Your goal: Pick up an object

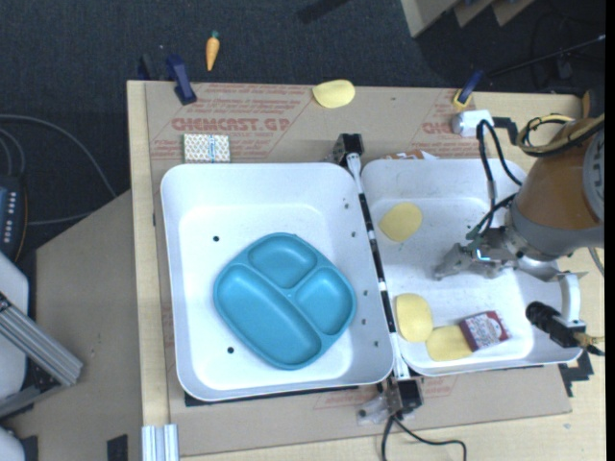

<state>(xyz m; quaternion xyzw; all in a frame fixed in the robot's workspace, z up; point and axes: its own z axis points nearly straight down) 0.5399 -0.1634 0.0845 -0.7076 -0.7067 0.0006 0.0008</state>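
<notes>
The two-finger metal gripper [459, 260] sits low in the shallow white right-hand bin [437, 182], its fingers spread apart with nothing between them. The round pale-yellow disc [400, 221] lies at its ten o'clock, near but apart; two yellow lumps [414, 316] and a small dark-red packet [483, 329] lie toward five and six o'clock. Closing here would likely catch only air, and a sideways sweep could knock the disc away.

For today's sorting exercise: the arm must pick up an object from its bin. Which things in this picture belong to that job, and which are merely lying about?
Belonging to the job:
gripper
right bin
three yellow pieces
red packet

Lying about:
blue divided plate in the left bin
yellow piece on the bench
small carrot
</notes>
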